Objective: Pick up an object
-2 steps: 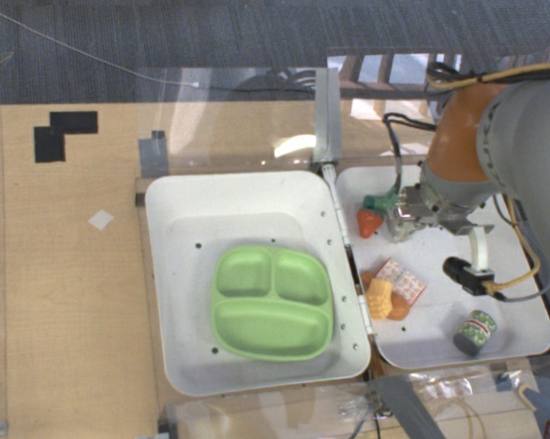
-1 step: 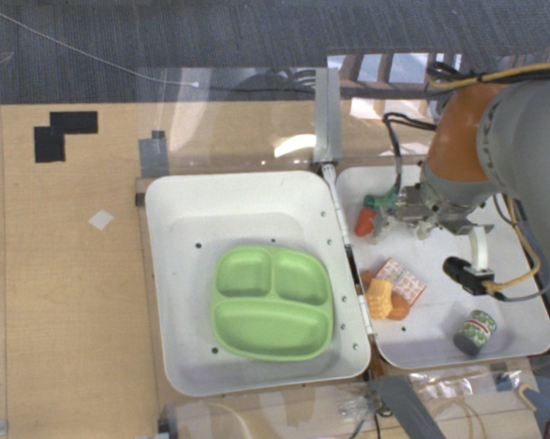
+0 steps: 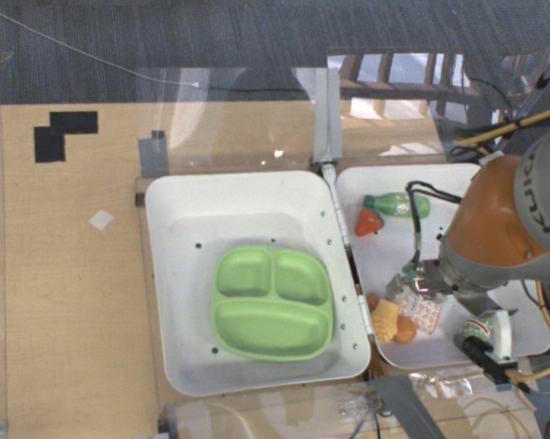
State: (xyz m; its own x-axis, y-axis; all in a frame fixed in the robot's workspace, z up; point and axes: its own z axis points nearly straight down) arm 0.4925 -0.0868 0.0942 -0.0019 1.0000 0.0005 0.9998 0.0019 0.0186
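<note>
My gripper (image 3: 418,284) hangs low in the right bin (image 3: 385,183), below the arm's orange band (image 3: 489,218). It sits directly over a red-and-white patterned packet (image 3: 424,314). Just left of it lie a yellow waffle-like piece (image 3: 385,317) and a small orange item (image 3: 406,330). A green bottle (image 3: 398,205) and a red pepper-like toy (image 3: 368,221) lie at the far end of this bin. A white and green can (image 3: 489,328) rests near the bin's front right, partly under the arm.
The left bin (image 3: 180,267) holds a green divided plate (image 3: 273,301). A metal rail (image 3: 325,126) separates the bins at the back. Cables (image 3: 416,223) run beside the wrist. Wooden benchtop (image 3: 65,304) spreads to the left.
</note>
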